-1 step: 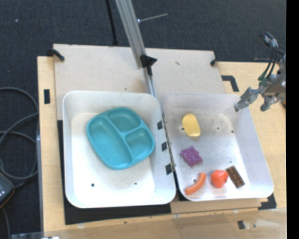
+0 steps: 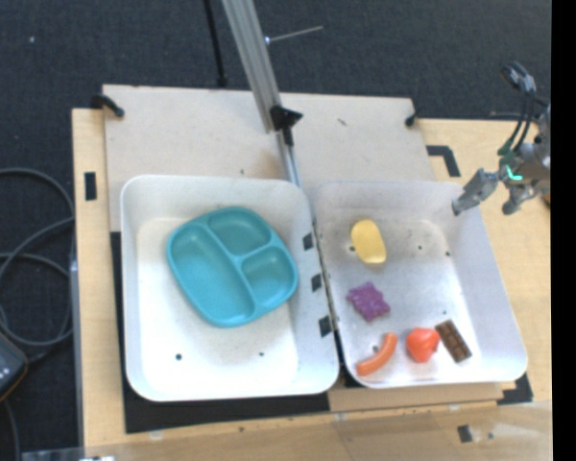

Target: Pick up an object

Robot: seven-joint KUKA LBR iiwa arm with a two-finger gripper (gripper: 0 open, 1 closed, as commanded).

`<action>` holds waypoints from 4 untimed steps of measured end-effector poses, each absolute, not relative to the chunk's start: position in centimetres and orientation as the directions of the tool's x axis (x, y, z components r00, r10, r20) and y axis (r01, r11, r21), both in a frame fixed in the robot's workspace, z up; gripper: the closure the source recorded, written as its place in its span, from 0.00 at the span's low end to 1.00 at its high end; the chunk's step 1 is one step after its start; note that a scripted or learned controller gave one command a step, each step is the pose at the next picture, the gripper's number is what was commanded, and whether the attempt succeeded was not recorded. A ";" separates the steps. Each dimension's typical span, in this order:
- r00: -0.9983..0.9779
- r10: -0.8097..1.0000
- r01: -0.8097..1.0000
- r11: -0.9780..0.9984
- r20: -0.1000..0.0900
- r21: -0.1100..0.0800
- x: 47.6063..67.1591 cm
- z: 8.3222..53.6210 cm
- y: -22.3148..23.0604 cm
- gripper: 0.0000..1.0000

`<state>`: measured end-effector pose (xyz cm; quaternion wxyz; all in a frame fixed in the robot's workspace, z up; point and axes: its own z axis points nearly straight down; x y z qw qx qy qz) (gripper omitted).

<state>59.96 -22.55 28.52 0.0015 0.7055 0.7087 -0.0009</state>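
On the pale wooden tabletop [image 2: 91, 257] two shallow white bins sit side by side. The left bin [image 2: 144, 353] carries a smooth teal plastic plate [image 2: 232, 267] with three moulded compartments and rounded corners, lying slightly askew. From the far edge a ribbed aluminium post [image 2: 250, 46] slants down to the seam between the bins. The right bin [image 2: 490, 286] has a scuffed, greyish floor and holds five small things: a glossy yellow rounded lump [image 2: 369, 242] at the far side, a knobbly purple piece [image 2: 368, 302] nearer – apart from it – then along the near wall a curved orange carrot-like piece [image 2: 378, 353], a red-orange rounded piece [image 2: 421, 344] just beside it, and a dark brown ridged bar [image 2: 453, 341] just right of that. At the far right, above the bin's far right corner, the gripper [image 2: 494, 192] is partly cut off; its grey fingers stand apart – nothing between them
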 end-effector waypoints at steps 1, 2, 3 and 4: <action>0.000 1.000 1.000 0.000 -0.001 -0.005 59.3 22.4 -22.7 0.00; -0.002 1.000 1.000 0.002 -0.001 -0.004 59.3 17.0 -21.8 0.00; 0.000 1.000 1.000 0.000 -0.002 -0.003 58.8 12.6 -22.2 0.00; 0.003 1.000 1.000 -0.003 -0.002 0.005 59.0 14.0 -22.3 1.00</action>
